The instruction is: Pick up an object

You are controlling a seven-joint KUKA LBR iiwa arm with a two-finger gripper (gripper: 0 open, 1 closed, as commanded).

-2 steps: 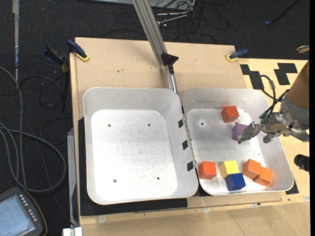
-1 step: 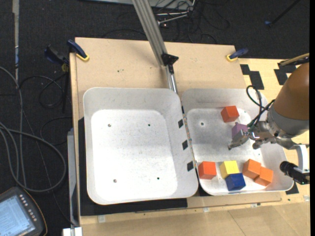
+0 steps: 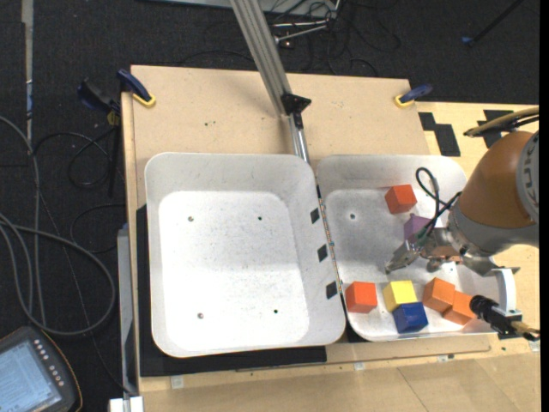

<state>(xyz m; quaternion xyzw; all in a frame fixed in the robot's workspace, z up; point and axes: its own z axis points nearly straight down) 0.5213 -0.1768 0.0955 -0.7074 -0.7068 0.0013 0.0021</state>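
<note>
Here the arm [image 3: 502, 197] reaches in over the right edge of the right bin [image 3: 364, 183], its orange band above the wrist. The gripper [image 3: 405, 260] hangs low over the bin's floor, a little right of its middle, with its two thin fingers spread apart and nothing between them. A purple block [image 3: 418, 226] lies just beside the fingers, on their far side, partly hidden by the wrist and a looping black cable [image 3: 429, 187]. An orange cube [image 3: 400, 198] sits nearer the far edge of the same bin. Along the near edge lie an orange block [image 3: 361, 296], a yellow block [image 3: 400, 293] and a blue block [image 3: 411, 317], the yellow and blue ones touching. Two more orange blocks [image 3: 448, 299] crowd the near right corner. The left bin [image 3: 227, 247] stands alongside, touching the right one.
</note>
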